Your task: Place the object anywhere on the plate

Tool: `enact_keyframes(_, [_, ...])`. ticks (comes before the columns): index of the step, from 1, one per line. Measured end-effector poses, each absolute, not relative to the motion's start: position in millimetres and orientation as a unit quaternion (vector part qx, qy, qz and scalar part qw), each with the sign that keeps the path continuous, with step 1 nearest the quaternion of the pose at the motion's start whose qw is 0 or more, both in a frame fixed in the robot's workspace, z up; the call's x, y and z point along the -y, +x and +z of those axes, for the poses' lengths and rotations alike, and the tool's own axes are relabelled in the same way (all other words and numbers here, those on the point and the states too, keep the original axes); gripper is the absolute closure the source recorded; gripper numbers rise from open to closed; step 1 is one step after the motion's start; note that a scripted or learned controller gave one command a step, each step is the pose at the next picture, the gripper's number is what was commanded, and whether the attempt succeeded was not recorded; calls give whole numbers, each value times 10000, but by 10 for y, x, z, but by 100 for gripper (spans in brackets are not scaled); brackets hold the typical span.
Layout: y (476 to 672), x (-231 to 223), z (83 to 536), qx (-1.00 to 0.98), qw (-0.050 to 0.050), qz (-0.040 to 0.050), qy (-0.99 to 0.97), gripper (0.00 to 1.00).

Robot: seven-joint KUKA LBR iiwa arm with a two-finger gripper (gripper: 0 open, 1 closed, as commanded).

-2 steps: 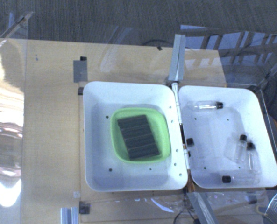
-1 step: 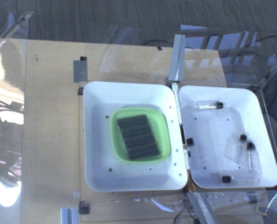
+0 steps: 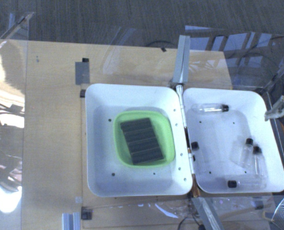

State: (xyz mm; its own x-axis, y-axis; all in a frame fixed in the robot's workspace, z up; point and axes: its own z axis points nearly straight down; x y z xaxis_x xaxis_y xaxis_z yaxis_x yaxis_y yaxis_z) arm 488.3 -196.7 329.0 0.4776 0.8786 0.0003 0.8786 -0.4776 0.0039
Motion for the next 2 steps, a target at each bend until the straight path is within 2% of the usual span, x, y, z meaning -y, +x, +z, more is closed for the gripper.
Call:
enact_keyframes(1, [4888,1923,3188,-5049,24,25,8632,0])
enact_keyframes(2, [4884,1931,3448,-5985,32,21,8011,0])
